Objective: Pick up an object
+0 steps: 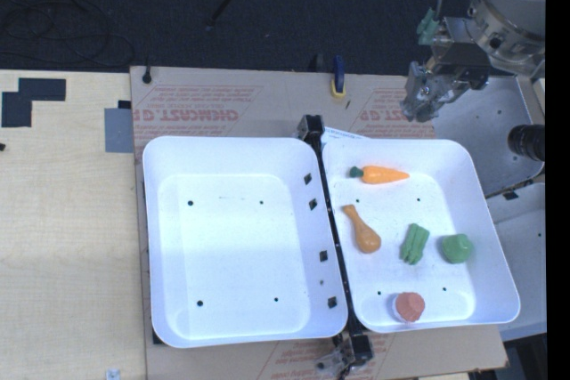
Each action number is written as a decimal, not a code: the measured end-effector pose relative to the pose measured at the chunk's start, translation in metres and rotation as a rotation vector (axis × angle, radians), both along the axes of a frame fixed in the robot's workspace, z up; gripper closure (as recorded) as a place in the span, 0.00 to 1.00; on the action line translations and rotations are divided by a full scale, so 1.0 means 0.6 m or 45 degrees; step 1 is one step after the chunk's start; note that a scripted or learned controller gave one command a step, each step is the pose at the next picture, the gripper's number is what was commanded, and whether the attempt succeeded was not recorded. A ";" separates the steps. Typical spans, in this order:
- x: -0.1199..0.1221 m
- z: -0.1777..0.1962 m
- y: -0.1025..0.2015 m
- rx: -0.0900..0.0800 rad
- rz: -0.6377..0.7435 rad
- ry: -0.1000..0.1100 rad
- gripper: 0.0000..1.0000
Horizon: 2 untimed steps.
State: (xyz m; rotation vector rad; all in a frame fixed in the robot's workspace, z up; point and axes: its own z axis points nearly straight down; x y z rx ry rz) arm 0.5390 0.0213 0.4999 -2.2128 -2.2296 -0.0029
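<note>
Left bin: you see a shallow white tray with bare floor, lying beside its twin on a cardboard sheet.
Divider: a black clip strip runs between the two bins, which touch along it.
Right bin: you find all five toy foods here.
Chicken drumstick: tan-orange, lying slantwise near the bin's left wall, fat end toward the front.
Carrot: orange with a green top, lying flat near the back wall, tip pointing right.
Round red piece: sits at the front of the bin; you cannot tell what food it is.
Green ridged vegetable: mid-bin, just right of the drumstick, apart from it.
Green pepper: rounded, near the right wall, just beside the ridged piece.
Gripper: hangs above the cardboard behind the right bin's back rim, well apart from every object; you cannot tell whether its fingers are apart or together.
</note>
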 end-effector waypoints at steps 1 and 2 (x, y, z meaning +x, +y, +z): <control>0.030 0.066 0.117 0.000 0.000 0.000 1.00; 0.078 0.060 0.190 -0.003 -0.004 0.007 1.00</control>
